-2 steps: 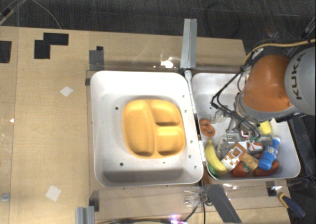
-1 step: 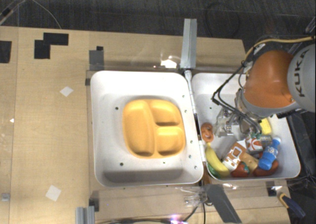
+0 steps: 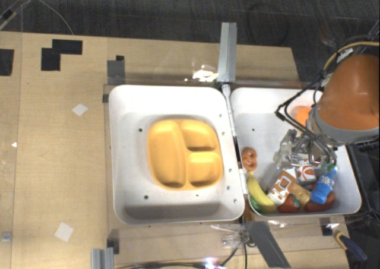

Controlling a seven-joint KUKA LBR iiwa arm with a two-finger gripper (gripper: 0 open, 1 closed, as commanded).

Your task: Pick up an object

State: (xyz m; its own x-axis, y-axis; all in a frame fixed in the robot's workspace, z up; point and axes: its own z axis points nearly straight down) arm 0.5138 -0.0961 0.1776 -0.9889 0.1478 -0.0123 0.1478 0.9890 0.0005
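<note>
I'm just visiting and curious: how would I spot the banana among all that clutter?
Look at the right bin, where the small items are piled. At its near-left corner, beside the divider, lies the banana. It is the only plain yellow, curved thing there, just below the small round pretzel-like piece.

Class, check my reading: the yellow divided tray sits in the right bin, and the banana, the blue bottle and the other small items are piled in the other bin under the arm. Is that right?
One detail is wrong. The camera view shows the yellow divided tray in the left bin, not the right. The banana, the blue bottle and the other small items are piled in the right bin, under the arm, as you said.
</note>
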